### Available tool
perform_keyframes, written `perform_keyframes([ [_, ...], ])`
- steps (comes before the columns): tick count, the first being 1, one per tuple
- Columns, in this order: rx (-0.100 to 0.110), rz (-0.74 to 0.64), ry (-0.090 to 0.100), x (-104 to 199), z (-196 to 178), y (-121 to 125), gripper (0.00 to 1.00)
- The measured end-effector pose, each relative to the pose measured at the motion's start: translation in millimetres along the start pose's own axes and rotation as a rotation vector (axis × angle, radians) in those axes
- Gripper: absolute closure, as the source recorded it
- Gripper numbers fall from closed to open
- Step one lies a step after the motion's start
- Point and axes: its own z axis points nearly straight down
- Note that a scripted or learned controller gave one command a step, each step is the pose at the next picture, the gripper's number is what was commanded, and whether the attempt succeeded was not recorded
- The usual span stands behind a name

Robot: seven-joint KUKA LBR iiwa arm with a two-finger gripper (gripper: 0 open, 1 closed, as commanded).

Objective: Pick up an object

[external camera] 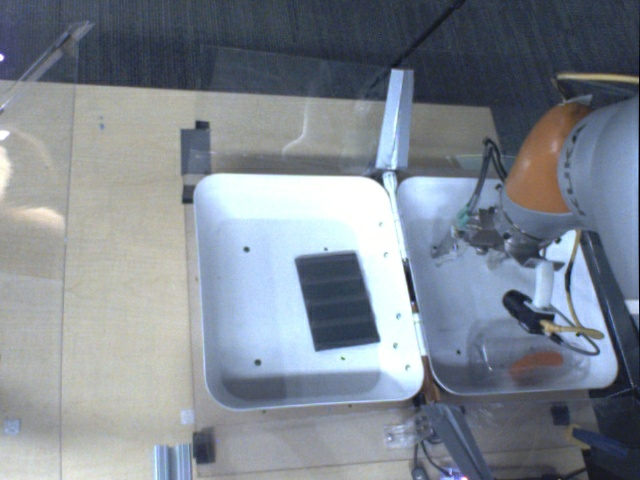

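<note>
Dark ribbed rectangular slab (337, 300) lying flat mid-floor in the left shallow white bin (230, 268), well apart from the grey arm's metal gripper (450, 246) low over the right white bin (440, 358), grip state impossible to tell.

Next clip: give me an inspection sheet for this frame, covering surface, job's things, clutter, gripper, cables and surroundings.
Surface: light wooden bench bearing two shallow white bins, left bin and right bin, side by side.
Job's things: dark ribbed rectangular pad lying flat in the left bin; clear cup and orange object in the right bin's near corner.
Clutter: nothing seen on the bench top.
Gripper: gripper over the right bin; finger state unreadable.
Cables: dark cables run along the wrist; yellow wire loops beside the arm.
Surroundings: dark carpet behind the bench; metal post between the bins.
</note>
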Motion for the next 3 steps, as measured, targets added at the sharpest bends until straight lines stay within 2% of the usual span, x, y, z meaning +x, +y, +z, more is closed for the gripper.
perform_keyframes([
  [1, 0.006, 0.135, -0.002, -50.4, -58.7, 23.0, 0.00],
  [2, 0.004, 0.199, -0.002, -53.5, -179.4, -45.7, 0.00],
  [3, 0.001, 0.189, -0.004, -52.2, -189.8, -44.0, 1.00],
])
